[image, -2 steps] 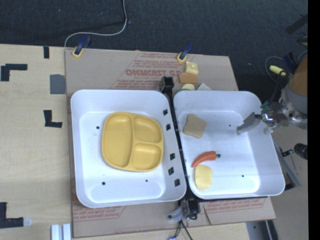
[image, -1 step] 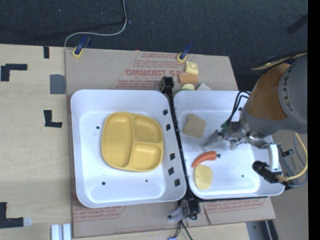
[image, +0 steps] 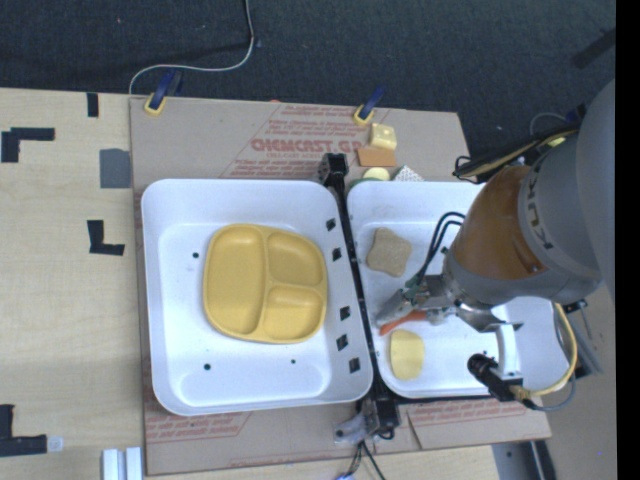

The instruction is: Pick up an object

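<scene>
The right bin (image: 400, 196) holds a tan bread-like slice (image: 388, 252), a pale yellow round piece (image: 406, 354) and a thin orange-red stick (image: 396, 321). My gripper (image: 422, 300) hangs low over the middle of this bin. It sits just right of the orange-red stick, between the slice and the yellow piece. The grey arm with its orange band (image: 500, 233) covers the right half of the bin. Whether the stick is touched by the gripper cannot be made out.
A yellow divided plate (image: 266, 282) lies in the left bin (image: 170, 218). Small yellow and orange blocks (image: 379, 146) and a pale round item (image: 375, 175) rest on the cardboard behind the bins. A black divider clip strip (image: 345, 258) runs between the bins.
</scene>
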`<action>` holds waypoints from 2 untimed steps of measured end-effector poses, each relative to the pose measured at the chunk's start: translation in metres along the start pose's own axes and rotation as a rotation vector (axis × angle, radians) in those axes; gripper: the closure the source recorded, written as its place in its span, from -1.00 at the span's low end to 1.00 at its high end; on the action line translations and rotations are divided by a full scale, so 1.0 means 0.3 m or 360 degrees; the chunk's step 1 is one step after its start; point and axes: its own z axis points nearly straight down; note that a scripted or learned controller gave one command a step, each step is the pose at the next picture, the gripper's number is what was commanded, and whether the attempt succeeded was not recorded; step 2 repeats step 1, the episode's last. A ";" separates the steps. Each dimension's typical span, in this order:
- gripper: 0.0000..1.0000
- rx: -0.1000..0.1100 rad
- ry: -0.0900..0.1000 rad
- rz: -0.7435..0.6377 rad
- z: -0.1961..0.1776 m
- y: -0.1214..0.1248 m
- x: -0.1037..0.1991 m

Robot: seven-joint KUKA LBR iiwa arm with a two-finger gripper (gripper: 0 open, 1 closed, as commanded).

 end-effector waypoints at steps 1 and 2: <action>1.00 -0.0001 0.0002 0.0003 -0.041 0.006 -0.006; 1.00 -0.0001 0.0002 0.0003 -0.041 0.006 -0.006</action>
